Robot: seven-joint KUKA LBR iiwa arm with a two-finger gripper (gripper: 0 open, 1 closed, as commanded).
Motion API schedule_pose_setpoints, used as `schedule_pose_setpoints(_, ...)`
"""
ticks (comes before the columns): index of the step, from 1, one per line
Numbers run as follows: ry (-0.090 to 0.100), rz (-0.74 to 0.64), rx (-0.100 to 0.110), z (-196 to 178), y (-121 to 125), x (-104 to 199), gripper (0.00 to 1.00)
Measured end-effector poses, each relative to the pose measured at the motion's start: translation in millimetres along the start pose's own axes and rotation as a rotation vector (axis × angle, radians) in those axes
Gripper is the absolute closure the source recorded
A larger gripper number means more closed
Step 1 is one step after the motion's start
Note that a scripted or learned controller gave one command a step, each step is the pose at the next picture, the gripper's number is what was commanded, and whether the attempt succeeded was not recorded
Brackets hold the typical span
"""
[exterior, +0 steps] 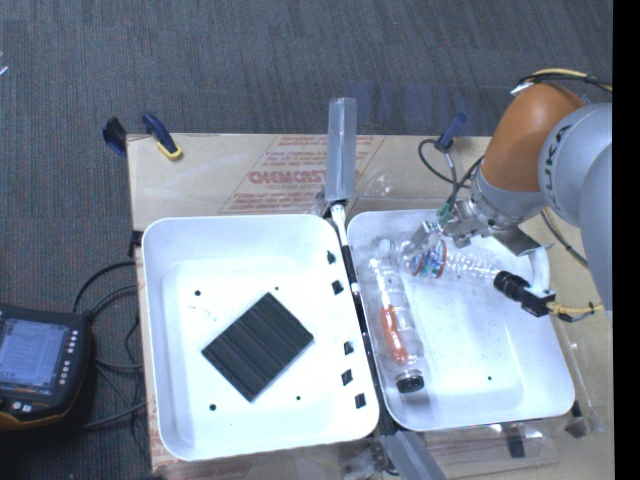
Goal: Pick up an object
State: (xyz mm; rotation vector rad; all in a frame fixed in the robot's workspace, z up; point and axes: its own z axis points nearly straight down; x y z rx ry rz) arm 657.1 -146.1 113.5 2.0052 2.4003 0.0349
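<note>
In the right bin (pixel 500 373) a clear bottle with an orange label (pixel 397 328) lies lengthwise near the left wall, its dark cap toward the front. A second clear, crumpled bottle with a blue and red label (pixel 448 262) lies across the bin's back part. My gripper (pixel 433 236) hangs low over the left end of this second bottle, right at it. Whether it touches or grips the bottle is too unclear to say. A black ribbed pad (pixel 258 345) lies flat in the middle of the left bin (pixel 160 268).
A grey upright post (pixel 342 153) stands behind the divide between the bins. Cables and a black connector (pixel 520 290) hang from the wrist over the right bin's right side. A teach pendant (pixel 35 363) sits on the floor at the left.
</note>
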Motion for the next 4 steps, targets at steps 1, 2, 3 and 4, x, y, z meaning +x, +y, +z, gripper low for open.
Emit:
schedule_pose_setpoints(1,-0.019,-0.014,-0.010,0.0,-4.1,9.0,0.00)
schedule_pose_setpoints(2,-0.007,-0.102,0.011,17.9,-13.6,6.1,0.00)
schedule_pose_setpoints(3,-0.003,-0.102,0.013,10.1,-12.4,6.9,1.00)
schedule_pose_setpoints(4,0.000,-0.132,0.029,-71.0,5.1,85.4,1.00)
